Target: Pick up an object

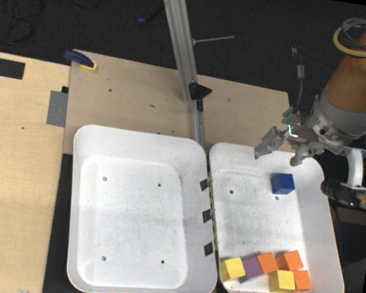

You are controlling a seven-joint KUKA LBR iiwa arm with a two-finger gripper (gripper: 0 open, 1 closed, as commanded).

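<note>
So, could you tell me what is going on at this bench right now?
The arm's gripper hangs open over the far end of the right bin, just above a blue cube, holding nothing. A cluster of yellow, orange and purple blocks lies at that bin's near end. No object has been picked up yet.
</note>
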